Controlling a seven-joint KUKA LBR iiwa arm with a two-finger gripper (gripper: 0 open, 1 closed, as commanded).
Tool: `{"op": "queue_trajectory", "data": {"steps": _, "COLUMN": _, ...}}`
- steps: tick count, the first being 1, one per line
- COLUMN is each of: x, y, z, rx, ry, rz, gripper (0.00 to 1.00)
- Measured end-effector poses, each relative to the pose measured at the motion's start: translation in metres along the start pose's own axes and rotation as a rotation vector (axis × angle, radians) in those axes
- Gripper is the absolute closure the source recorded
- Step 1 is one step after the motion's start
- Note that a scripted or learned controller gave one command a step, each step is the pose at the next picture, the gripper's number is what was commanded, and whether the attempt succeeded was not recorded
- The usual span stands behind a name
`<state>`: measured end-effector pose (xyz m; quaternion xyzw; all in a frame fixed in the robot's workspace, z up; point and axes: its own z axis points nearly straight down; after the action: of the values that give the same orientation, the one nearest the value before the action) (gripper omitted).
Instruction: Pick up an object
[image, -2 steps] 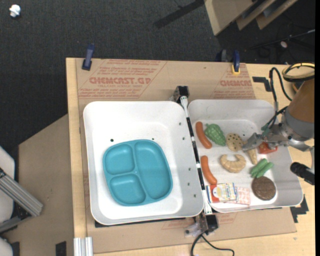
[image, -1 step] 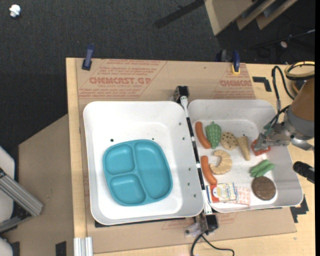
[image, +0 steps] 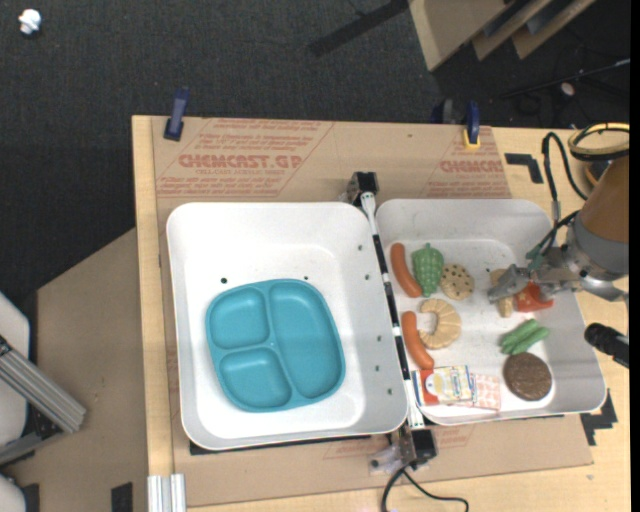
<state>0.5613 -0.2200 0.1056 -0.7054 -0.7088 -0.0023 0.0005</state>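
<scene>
Down in the right bin (image: 480, 215), the tool (image: 508, 285) sits low over a small red piece (image: 533, 295) near the right wall; whether it grips anything I cannot tell. Around it lie two sausages (image: 404, 270), a green pepper (image: 429, 266), a cookie (image: 458, 281), a croissant (image: 440, 322), a green pod (image: 523, 336), a brown disc (image: 527, 376) and a carton (image: 460, 387). A blue tray (image: 275, 343) fills the left bin (image: 200, 240).

Teal tray (image: 275, 343), 2 orange sausages (image: 404, 269) (speckled cookie (image: 458, 280)), brown patty (image: 527, 376).
</scene>
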Motion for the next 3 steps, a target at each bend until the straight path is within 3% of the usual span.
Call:
{"op": "queue_trajectory", "data": {"steps": 1, "x": -0.001, "y": 0.0, "z": -0.011, "rx": -0.003, "ry": -0.003, "rz": 0.0, "gripper": 1.0}}
{"op": "queue_trajectory", "data": {"steps": 2, "x": -0.001, "y": 0.0, "z": -0.01, "rx": -0.002, "ry": -0.003, "rz": 0.0, "gripper": 0.0}}
{"op": "queue_trajectory", "data": {"steps": 3, "x": 0.018, "y": -0.046, "z": 0.02, "rx": 0.002, "ry": -0.002, "rz": 0.003, "gripper": 0.0}}
